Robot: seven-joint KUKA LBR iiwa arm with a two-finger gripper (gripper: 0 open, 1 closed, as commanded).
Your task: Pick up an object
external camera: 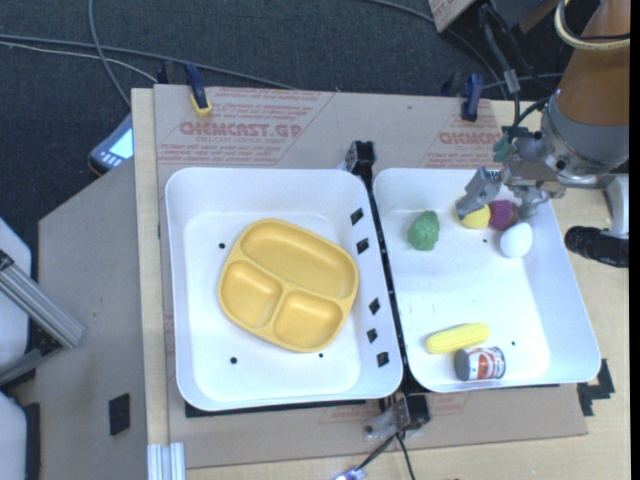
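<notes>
1. A brown board (300,118) with red lettering is seen under everything, held by two blue clamps (198,93) along its far edge.
2. Two shallow white bins are set side by side on it: the left bin (190,268) and the right bin (560,308), touching along a dark divider down the middle.
3. The arm (595,88) is seen at the 2 o'clock corner of the view, grey with an orange section above the wrist.
4. A yellow plate (290,283) with three compartments is laid near the centre of the left bin, tilted a little.
5. The gripper (497,200) is lowered over the 12 o'clock part of the right bin; whether its fingers are apart or together cannot be told.
6. A yellow corn cob (457,338) is laid toward 6 o'clock in the right bin, with a small can (482,364) just beside it, lying on its side.
7. A green lump (424,230) is placed at 10 o'clock in the right bin.
8. A white egg (516,240) is found near 1 o'clock, just beside the gripper.
9. A yellow object (476,217) and a purple object (502,211) are seen directly under the gripper, touching each other.
</notes>
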